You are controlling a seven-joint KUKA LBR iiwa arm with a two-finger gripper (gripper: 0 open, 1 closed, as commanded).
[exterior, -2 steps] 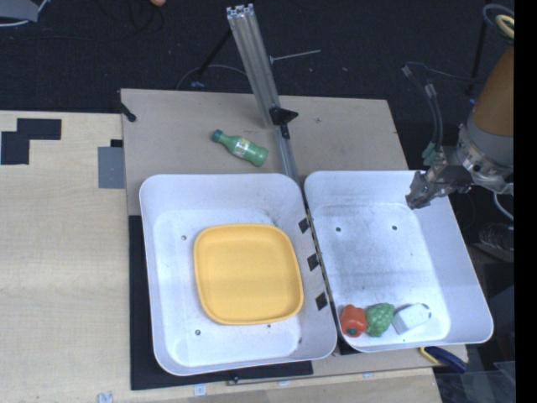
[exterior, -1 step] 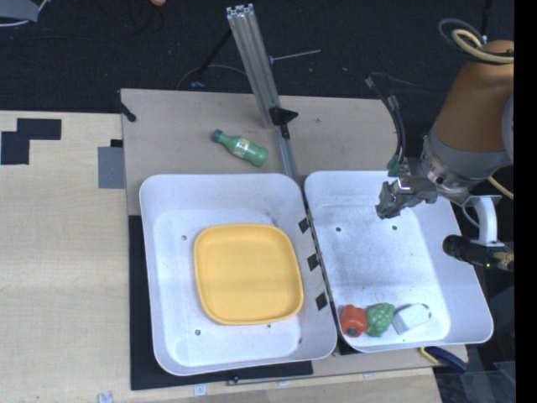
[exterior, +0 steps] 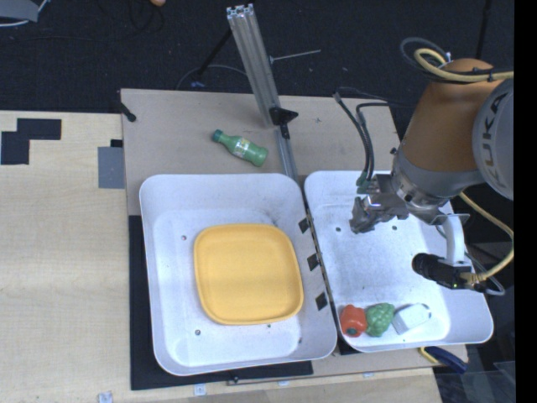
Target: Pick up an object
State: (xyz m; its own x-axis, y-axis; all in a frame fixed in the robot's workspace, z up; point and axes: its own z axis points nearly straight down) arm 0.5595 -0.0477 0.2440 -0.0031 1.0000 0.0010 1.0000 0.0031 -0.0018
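My gripper (exterior: 365, 219) hangs over the upper middle of the right bin (exterior: 382, 259), above bare bin floor. At that bin's front edge lie a red tomato-like piece (exterior: 352, 320), a green bumpy piece (exterior: 380, 318) and a white block (exterior: 411, 316), all well below the gripper. Nothing shows between the fingers. The left bin (exterior: 168, 225) holds a yellow square plate (exterior: 247, 272).
A green bottle (exterior: 241, 148) lies on the bench behind the left bin. A slanted aluminium rail (exterior: 260, 65) rises behind the bins. Black clips (exterior: 312, 261) sit on the divide between the bins. A black cable fitting (exterior: 440, 269) juts over the right bin's right side.
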